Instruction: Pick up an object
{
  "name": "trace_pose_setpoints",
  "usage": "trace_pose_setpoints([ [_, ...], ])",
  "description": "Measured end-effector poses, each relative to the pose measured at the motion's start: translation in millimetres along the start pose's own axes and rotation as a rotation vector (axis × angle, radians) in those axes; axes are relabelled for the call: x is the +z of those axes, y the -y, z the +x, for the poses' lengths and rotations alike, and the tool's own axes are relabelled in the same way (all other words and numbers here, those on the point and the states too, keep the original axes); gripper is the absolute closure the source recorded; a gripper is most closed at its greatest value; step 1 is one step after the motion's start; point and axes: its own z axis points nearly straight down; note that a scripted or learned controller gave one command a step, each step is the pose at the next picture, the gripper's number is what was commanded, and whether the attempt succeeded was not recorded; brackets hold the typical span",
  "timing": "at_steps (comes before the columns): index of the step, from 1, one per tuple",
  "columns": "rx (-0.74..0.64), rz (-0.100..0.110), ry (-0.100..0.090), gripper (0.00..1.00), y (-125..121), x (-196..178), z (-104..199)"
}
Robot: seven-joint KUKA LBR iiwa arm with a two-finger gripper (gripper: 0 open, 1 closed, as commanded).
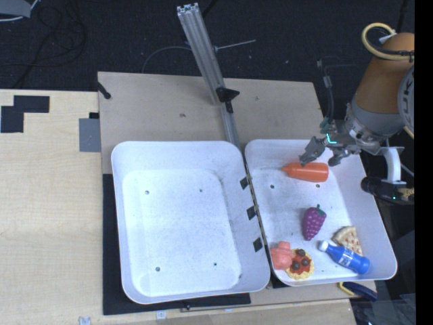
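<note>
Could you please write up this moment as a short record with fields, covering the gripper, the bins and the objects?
gripper: fingers spread, hovering just above the carrot, nothing between them
carrot: orange, lying flat near the far end of the right bin
right bin: holds all the objects
grapes: purple, mid-bin
blue bottle: lying on its side, near corner
pizza slice: beside the bottle
tart: by a pink item, near edge
left bin: white, beside the right bin

Grey arm [382, 107] w/ orange band — dark gripper [325, 153], small teal light.
</note>
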Motion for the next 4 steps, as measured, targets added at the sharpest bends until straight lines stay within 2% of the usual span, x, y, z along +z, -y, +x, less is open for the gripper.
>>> trace_pose_setpoints([
  [1, 0.0, 0.0, 0.0, 0.0, 0, 0, 0],
  [2, 0.0, 0.003, 0.0, 0.0, 4, 44, -4],
  [3, -0.001, 0.005, -0.001, 0.0, 7, 107, 0],
  [4, 0.0, 0.0, 0.0, 0.0, 7, 113, 1],
])
